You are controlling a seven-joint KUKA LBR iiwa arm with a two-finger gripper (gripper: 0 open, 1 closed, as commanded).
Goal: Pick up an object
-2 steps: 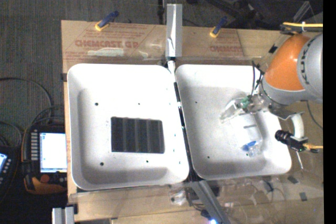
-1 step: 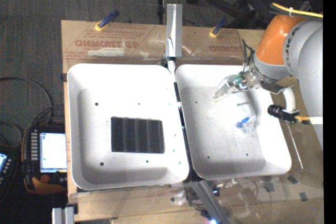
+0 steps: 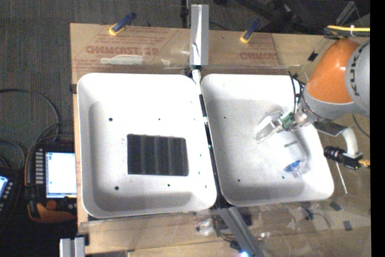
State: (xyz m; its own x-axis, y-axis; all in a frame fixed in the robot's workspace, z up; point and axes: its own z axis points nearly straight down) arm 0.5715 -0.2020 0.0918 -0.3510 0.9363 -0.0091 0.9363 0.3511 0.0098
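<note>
Dark carpet floor, cardboard-topped bench (image 3: 129, 48) with two blue-and-yellow clamps along its far edge, two white bins side by side on it. Left bin (image 3: 96, 105): one dark ribbed block (image 3: 157, 154) lying flat near the middle, a bit toward the near edge. Right bin (image 3: 228, 99): a small blue object (image 3: 294, 168) near the near-right corner, too small to identify. Arm (image 3: 334, 78) comes in over the right bin's right edge; gripper (image 3: 269, 125) sits above the bin's middle-right area, pointing left. Fingers look pale and clear-ish, slightly parted, nothing visible between them, so I read it as spread and empty. Gripper is near but apart from the blue object, well apart from the block.

Progress: nothing grasped or lifted. Still left, by my read: settle on a target, descend, close, lift.
</note>
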